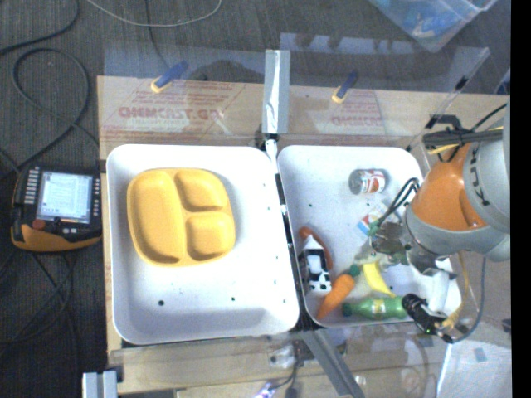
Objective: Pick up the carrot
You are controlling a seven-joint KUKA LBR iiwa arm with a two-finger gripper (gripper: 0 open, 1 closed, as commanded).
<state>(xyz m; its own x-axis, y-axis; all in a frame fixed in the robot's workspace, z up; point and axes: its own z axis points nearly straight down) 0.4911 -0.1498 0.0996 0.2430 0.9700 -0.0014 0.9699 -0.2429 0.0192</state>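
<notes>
The carrot [335, 296] is orange and lies slanted near the front edge of the right bin [332, 168], its green tip pointing up to the right. My gripper [385, 240] hangs over the right half of that bin, up and to the right of the carrot and apart from it. It is just above a yellow banana-like item [376, 278]. The grey wrist with its orange band [444, 199] hides the bin's right wall.
A green bottle [377, 308] lies right of the carrot, almost touching it. A black-and-white toy [314, 271] lies to its left by the bin's left wall. A small can [367, 181] sits at the back. The left bin [149, 305] holds a yellow divided tray [182, 215].
</notes>
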